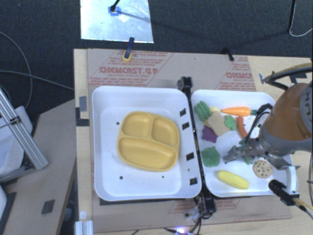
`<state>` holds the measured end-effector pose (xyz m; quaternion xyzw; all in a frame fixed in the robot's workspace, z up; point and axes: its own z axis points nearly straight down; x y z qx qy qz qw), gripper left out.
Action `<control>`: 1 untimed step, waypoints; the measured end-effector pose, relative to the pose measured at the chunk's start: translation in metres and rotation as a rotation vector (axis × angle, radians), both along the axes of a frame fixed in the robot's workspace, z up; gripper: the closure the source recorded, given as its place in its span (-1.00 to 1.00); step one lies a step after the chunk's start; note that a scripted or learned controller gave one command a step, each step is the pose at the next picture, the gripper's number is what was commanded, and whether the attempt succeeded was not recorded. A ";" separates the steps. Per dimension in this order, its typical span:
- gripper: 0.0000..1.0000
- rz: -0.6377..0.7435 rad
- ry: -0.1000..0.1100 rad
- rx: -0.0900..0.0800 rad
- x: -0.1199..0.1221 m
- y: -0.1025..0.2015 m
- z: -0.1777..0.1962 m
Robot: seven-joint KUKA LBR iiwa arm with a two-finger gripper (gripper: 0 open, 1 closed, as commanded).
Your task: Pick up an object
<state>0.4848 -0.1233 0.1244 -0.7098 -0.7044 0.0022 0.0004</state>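
So the grey arm with the orange band [292,112] comes in from the right and hangs over the right shallow white bin [222,191]. Its pincer [234,153] is down among the toy food, just beside the dark green leafy piece [211,156] and above the yellow plastic corn cob [233,179]. Honestly can't tell if the pincer is clenched or released, it's too dark and blurry. A round spotted cookie [262,169] sits right by the wrist. Further back in the same bin: an orange carrot [236,111], a purple piece [209,134] and a beige chunk [218,124]. The left white bin [105,180] holds a yellow three-section plate [148,140].
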 end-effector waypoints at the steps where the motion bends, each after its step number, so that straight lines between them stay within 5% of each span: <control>1: -1.00 0.004 -0.007 -0.002 0.027 -0.082 -0.042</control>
